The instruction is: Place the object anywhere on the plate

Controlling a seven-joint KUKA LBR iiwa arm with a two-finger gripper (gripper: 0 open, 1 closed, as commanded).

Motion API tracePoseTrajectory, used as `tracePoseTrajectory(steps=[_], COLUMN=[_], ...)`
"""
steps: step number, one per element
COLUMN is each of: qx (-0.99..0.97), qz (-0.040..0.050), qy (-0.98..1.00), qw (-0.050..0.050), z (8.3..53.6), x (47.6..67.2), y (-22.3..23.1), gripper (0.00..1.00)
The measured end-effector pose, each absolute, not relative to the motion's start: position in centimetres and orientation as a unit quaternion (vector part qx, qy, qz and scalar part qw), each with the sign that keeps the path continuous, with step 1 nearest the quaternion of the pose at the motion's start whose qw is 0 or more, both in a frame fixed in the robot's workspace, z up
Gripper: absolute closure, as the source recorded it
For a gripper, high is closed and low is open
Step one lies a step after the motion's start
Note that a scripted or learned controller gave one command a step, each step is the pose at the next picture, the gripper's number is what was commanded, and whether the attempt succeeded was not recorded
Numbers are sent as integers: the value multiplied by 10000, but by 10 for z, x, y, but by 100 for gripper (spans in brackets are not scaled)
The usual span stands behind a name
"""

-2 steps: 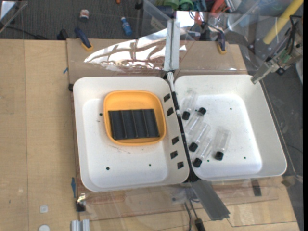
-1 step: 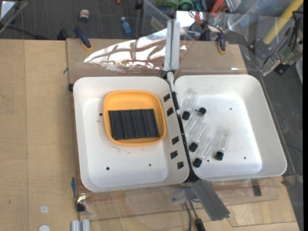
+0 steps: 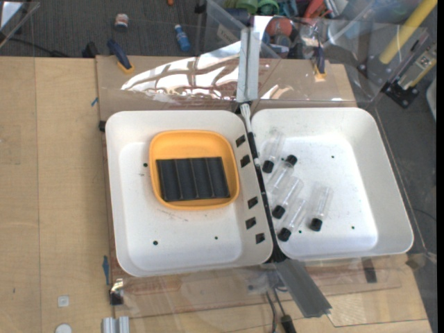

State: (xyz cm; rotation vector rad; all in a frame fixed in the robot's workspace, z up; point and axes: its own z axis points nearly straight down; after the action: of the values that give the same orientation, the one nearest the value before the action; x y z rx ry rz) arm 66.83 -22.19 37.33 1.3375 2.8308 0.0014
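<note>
Starting at the business end: I can't tell what state the gripper is in right now, so I'm not assuming it's carrying anything. What I'm looking at is a bunch of clear tubes (image 3: 292,198) with black caps, lying scattered in the right bin (image 3: 347,144), mostly bunched toward the divider side. One tube (image 3: 320,203) is lying a bit apart from the rest, nearer the middle of the bin.

The yellow plate (image 3: 166,146) is sitting in the left bin (image 3: 180,250), and a black ribbed insert (image 3: 193,179) is taking up most of its middle. No tube is resting on it.

So I'm reading this as the pick step, with nothing grabbed yet. For the next move I'm thinking the lone tube is the easiest target, since its neighbours aren't crowding it. Those tubes are looking round and slick, so they're probably going to roll if the approach is off-centre. Then it's a carry over the divider to the plate.
</note>
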Motion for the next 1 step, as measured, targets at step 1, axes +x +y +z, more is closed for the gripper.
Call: tracePoseTrajectory(steps=[1], qx=[4272], qz=[4], qy=[9041], qw=[46], z=[372], x=[668], y=[-222], gripper=[0])
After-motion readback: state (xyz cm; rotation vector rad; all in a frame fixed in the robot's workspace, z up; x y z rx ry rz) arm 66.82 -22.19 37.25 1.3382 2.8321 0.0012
